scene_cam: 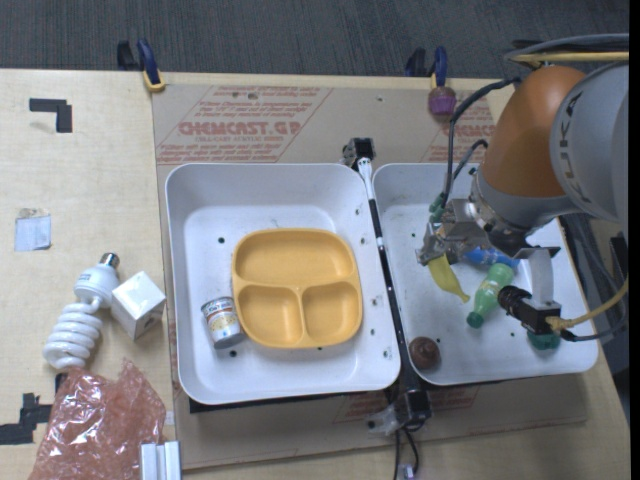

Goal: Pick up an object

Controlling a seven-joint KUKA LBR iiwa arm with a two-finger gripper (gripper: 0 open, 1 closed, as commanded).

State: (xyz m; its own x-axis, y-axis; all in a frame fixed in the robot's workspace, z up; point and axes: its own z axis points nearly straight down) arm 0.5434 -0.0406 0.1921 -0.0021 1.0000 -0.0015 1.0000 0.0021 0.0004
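Small brown round object (425,350) lies below the slim yellow plastic piece (449,279), light and slippery, graspable mid-length; tool (447,245) state: cannot tell.

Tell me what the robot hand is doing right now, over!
Gripper low in the right bin, fingers unclear. Yellow banana-shaped toy just below it, not seen gripped. Green bottle and blue item crowd close beside.
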